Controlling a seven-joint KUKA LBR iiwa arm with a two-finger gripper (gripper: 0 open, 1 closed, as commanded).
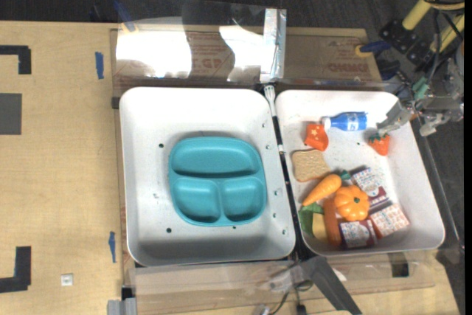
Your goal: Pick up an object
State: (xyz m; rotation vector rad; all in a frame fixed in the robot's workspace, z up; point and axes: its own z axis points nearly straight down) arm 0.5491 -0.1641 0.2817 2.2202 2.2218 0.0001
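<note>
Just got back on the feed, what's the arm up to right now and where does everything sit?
The arm's gripper hangs over the far right of the right bin, just above a small orange-red toy; nothing is seen held. Nearby lie a blue bottle and a red pepper toy. Bread, a carrot, a small pumpkin and little cartons crowd the near end. The left bin holds a teal divided tray.
</note>
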